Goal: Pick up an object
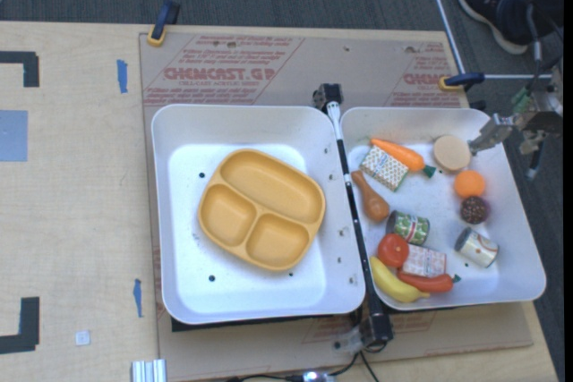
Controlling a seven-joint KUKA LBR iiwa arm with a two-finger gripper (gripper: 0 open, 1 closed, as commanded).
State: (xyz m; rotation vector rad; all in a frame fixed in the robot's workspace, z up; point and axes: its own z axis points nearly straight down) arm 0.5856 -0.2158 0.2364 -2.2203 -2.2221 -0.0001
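My gripper hangs at the right bin's far right rim, open, with nothing between its fingers. One finger reaches toward a round beige piece. Below that lie an orange, a dark ball and a small white can. Farther left in the bin are a carrot, a patterned box, a brown drumstick, a green can, a tomato, a small packet, a red chili and a banana.
The left bin holds a yellow divided plate. A black bar runs between the two bins. A person's shoe and a thin white pole are on the floor at the back right.
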